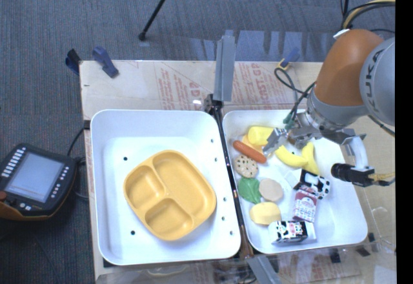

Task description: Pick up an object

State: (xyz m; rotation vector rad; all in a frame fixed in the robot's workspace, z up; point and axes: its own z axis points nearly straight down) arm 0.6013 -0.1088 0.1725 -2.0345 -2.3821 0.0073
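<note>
Smooth, faintly glossy plastic is seen in the yellow divided tray [169,193] and white bins [103,147], while printed brown cardboard [161,86] lies matt beneath.

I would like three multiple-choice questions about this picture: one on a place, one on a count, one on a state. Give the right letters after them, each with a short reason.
1. Where does the yellow tray lie?
A. in the left bin
B. in the right bin
C. on the floor

2. How many compartments does the tray have?
A. one
B. three
C. five

3. How does the pincer stand toward the toy food?
A. it hangs low over the banana in the right bin, lifting nothing clear
B. it carries the cookie over the left bin
C. it rests on the tray

Answers: 1 A, the tray lies flat in the left bin. 2 B, ridges split it into three wells. 3 A, the arm reaches into the right bin; the banana, sausage and cookie all lie on the bin floor.
</note>
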